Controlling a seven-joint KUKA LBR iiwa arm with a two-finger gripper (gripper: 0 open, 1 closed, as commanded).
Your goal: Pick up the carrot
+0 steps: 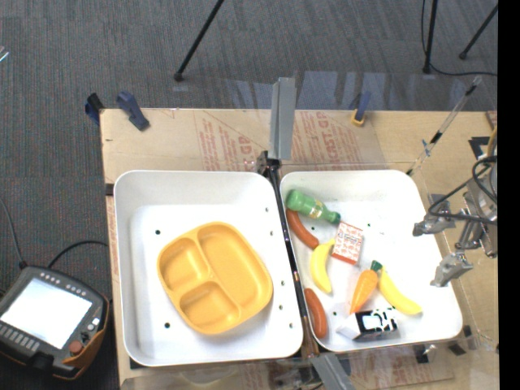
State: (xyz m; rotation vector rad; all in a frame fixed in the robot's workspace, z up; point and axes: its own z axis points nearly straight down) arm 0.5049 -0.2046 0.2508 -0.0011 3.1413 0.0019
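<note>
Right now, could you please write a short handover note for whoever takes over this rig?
Gripper: at the right bin's right rim, holding nothing; finger state unclear.
Carrot: lies in the right bin, between two bananas, one on its left and one on its right, above a small black-and-white carton.
Yellow tray: in the left bin.
Done: nothing yet.
Left: reach over the carrot, grasp it, lift.
</note>
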